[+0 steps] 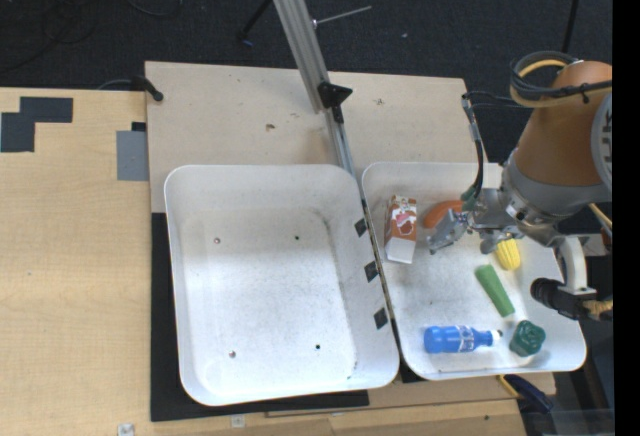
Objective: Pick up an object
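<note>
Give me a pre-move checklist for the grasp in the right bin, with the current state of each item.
1. Targets present in the right white bin: ok. It holds a red-and-white carton, an orange rounded object, a yellow piece, a green cylinder, a blue bottle and a dark green lump.
2. Two-finger gripper over that bin: ok, low beside the orange object.
3. Object between fingers: cannot tell.
4. Carton clear of gripper: ok, apart, to its left in the view.
5. Left white bin uninvolved: ok.
</note>
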You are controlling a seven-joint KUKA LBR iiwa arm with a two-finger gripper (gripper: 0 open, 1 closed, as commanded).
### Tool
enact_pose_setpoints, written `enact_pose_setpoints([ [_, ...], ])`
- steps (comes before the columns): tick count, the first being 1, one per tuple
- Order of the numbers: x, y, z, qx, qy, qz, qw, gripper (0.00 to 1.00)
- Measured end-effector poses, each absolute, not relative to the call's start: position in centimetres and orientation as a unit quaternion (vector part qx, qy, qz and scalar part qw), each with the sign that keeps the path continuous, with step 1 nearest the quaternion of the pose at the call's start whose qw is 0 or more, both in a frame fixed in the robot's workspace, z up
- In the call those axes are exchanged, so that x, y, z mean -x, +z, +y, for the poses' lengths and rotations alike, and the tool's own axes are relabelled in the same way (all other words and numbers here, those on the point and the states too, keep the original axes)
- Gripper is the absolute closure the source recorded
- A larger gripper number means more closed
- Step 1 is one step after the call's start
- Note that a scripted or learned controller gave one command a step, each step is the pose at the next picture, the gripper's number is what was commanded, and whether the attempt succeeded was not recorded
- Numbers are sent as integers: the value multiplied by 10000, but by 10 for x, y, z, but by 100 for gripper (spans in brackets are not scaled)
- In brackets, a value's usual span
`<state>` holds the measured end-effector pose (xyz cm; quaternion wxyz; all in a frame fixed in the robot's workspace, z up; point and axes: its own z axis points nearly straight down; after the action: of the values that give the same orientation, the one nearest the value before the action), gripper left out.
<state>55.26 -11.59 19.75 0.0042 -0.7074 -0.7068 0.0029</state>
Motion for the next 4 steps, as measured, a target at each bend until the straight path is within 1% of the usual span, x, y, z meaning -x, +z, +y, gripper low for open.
enact_pose_setpoints([
  [2, -548, 97, -107, 7077, 27, -7065, 42, 0],
  [3, -548, 110, -110, 7102, 16, -7039, 24, 100],
  [4, -550, 158, -101, 7068, -7, -7074, -4, 100],
])
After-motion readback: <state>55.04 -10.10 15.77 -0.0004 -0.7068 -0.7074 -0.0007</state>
